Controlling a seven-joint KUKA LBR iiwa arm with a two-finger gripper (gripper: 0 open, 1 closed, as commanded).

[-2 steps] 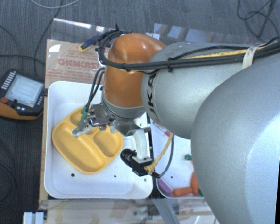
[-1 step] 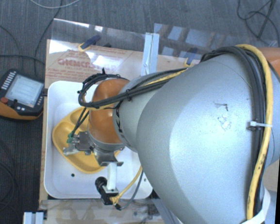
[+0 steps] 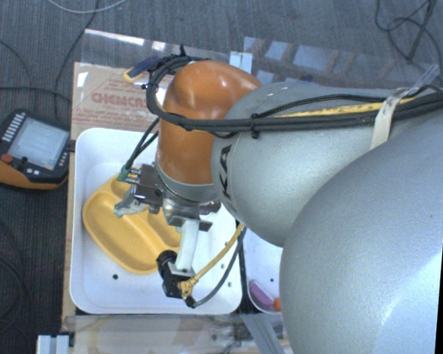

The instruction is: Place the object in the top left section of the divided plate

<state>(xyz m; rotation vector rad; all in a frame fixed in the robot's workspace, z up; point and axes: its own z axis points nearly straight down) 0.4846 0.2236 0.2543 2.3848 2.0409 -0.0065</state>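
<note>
Grey arm (image 3: 341, 221) above yellow divided plate (image 3: 116, 236), left white bin (image 3: 91, 296)

A robotics lab: a big grey industrial arm (image 3: 342, 206) reaches over a white bin (image 3: 88, 292), with a teach pendant (image 3: 27, 150) and loose cables (image 3: 89, 10) lying on the grey carpet (image 3: 22, 78)

Teach pendant (image 3: 27, 151): orange-and-black handheld with a pale screen, lying on the carpet left of the bench.
Carpet (image 3: 11, 293): dark grey, with a thin white cable (image 3: 67, 1) looped at top left.
Cardboard sheet (image 3: 109, 97): brown with red lettering, beyond the left bin's far edge.
Left bin (image 3: 119, 288): white, shallow.
Right bin (image 3: 263, 270): a small purple thing (image 3: 260, 295) lies inside.
</note>
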